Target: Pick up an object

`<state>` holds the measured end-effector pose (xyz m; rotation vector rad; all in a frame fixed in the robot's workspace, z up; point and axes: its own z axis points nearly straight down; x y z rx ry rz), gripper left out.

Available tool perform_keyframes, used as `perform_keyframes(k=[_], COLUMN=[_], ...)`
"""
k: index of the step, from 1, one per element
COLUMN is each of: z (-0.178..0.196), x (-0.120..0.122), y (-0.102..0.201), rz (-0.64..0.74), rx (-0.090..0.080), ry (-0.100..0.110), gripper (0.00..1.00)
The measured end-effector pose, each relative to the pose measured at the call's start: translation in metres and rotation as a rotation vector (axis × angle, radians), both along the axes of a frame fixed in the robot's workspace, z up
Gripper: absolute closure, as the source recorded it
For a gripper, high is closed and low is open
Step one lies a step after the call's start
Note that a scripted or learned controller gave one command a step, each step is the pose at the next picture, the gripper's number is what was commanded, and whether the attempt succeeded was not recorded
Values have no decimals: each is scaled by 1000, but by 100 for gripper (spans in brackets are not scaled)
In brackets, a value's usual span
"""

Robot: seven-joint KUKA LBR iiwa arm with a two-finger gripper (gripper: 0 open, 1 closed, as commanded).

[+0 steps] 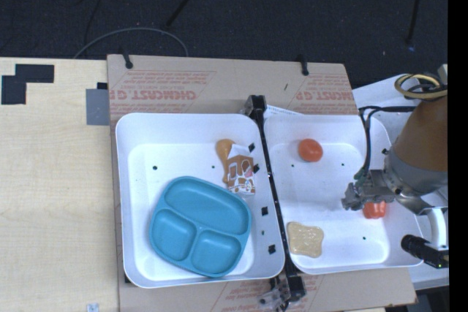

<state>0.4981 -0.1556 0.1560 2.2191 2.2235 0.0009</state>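
Gripper (363, 199) hovers low at the right bin's (333, 264) three o'clock edge, touching a small red object (375, 210) (likely its target); whether it pinches it cannot be told. An orange ball (310, 150) sits at eleven o'clock.

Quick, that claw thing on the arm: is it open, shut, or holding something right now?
Gripper: cannot be told from this view. It sits low in the right bin, right beside a small red object.
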Motion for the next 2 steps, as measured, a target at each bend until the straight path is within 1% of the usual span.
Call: perform_keyframes(k=[1,2], z=[43,87], x=[6,6], y=[-3,-3], rz=[0,0], rx=[-1,0], ry=[-1,0], gripper=[100,100])
